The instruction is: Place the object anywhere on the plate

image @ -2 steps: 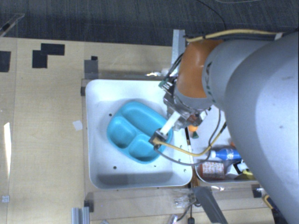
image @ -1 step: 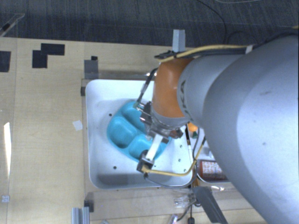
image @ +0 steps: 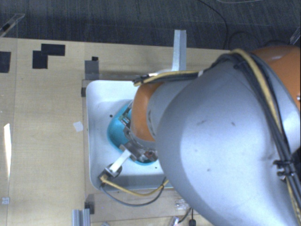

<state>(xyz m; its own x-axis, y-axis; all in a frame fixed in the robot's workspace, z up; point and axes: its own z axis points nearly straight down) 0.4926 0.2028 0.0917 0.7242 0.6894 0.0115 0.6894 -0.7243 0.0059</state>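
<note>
One big arm [image: 221, 140] hides most of white bin [image: 96, 126]. You see blue plate [image: 115, 128] peeking out under wrist. Hand state: cannot tell. Object hidden. Blind drop could miss plate.

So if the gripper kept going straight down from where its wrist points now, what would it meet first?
Most likely the blue plate in the white bin; the arm hides the gripper, so depth is unclear.
</note>
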